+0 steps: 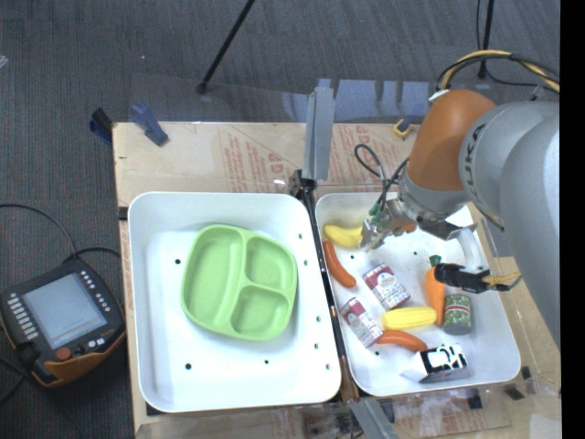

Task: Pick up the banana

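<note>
Counting first: two white bins on the surface point(183, 149), a left bin point(151, 245) and a right bin point(498, 337). One green divided plate point(239, 282) with three compartments lies in the left bin, nothing on it. Right bin holds one banana point(340, 235), two orange hot-dog-like sausages, one at the bin's left wall point(337, 265) and one near the front point(403, 340), two small red-and-white cans, one mid-bin point(387, 286) and one lower left of it point(360, 321), one yellow corn cob point(409, 318), one carrot point(433, 291), one dark green can point(458, 313), and one black-and-white small item point(445, 360) at the front. One teach pendant point(62, 318) sits on the floor left of the surface.

Banana lies at the back-left of the right bin, near the divider wall, flat on the bin floor. Tool point(373, 234) sits just to the banana's right, its tip at or touching the banana's right end; contact is too small to confirm. Cannot tell how far open the tool is, and nothing is visibly gripped; banana not lifted. One grey arm with its orange band point(448, 140) comes in from the right above the bin.
</note>
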`<action>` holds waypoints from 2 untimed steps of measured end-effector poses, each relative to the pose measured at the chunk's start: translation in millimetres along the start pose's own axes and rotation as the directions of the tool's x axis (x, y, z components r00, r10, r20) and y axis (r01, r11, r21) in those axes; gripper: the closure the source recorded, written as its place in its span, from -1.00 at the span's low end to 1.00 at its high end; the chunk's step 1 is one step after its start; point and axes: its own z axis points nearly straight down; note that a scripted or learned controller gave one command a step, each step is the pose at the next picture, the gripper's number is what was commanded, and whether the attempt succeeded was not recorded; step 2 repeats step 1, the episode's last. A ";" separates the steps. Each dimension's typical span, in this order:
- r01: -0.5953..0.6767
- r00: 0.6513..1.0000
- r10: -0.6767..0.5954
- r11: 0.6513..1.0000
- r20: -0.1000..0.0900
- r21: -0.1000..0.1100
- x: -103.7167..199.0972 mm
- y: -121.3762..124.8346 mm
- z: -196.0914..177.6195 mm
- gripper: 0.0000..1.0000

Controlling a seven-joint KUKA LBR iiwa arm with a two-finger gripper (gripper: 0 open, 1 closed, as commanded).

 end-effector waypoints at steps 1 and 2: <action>0.000 1.000 0.000 1.000 0.000 0.000 0.0 0.0 0.0 -1.00; 0.000 1.000 0.000 1.000 0.000 0.000 0.0 0.0 0.0 -1.00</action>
